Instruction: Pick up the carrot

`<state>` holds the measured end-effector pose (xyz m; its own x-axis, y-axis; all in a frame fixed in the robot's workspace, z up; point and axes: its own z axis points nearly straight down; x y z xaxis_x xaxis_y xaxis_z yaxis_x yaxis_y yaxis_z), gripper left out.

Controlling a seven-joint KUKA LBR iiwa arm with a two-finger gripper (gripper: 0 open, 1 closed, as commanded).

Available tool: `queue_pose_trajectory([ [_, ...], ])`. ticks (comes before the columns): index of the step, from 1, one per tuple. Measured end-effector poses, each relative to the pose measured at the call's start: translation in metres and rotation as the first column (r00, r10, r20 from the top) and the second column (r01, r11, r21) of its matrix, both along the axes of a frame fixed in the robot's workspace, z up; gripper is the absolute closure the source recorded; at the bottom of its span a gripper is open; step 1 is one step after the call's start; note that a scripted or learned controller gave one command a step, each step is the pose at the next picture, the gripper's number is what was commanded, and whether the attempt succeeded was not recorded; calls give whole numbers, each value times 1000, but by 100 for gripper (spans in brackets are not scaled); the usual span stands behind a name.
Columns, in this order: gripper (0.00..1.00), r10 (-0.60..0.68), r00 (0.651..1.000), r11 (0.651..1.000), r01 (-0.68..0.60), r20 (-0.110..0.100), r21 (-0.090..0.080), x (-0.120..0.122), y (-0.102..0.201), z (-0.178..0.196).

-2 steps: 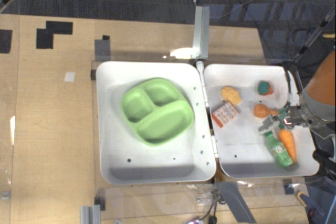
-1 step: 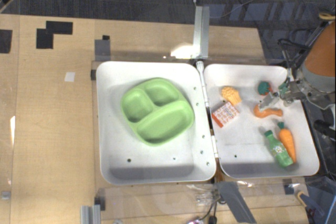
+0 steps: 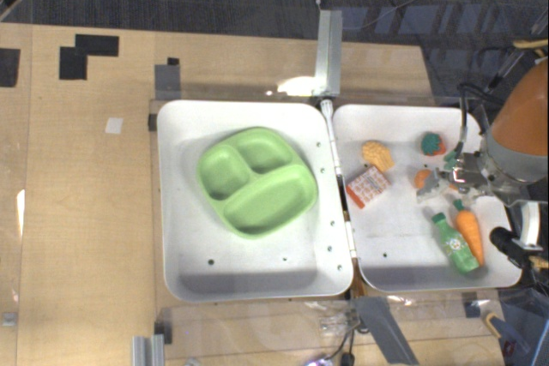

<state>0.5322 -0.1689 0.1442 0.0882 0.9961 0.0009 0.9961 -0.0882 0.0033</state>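
The carrot (image 3: 470,236) is orange with a small green top and lies in the right bin (image 3: 395,257) near its right wall. Its leafy end points towards the far side. A green bottle (image 3: 455,244) lies right beside it on the left, touching or nearly so. My gripper (image 3: 456,177) hangs over the right bin just beyond the carrot's leafy end, close above the bin floor. The carrot rests on the floor, with nothing gripping it. The grey arm with its orange band (image 3: 523,120) comes in from the right.
In the right bin there are also a small orange piece (image 3: 422,178) just left of the gripper, a green and red ball (image 3: 431,143), a yellowish lump (image 3: 377,154) and a red and white packet (image 3: 367,186). The left bin (image 3: 180,253) holds a green divided plate (image 3: 257,181).
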Motion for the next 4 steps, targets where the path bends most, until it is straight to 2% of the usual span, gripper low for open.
queue_pose_trajectory([
  [1, 0, 56, 998, 998, -56, 21, -9, 70, -11, -48],
  [2, 0, 259, 966, 966, -259, 2, -3, 44, 12, -19],
  [3, 0, 293, 956, 956, -293, 9, -9, 64, -14, -54],
  [4, 0, 299, 954, 954, -299, 3, -3, 31, 7, -1],
])
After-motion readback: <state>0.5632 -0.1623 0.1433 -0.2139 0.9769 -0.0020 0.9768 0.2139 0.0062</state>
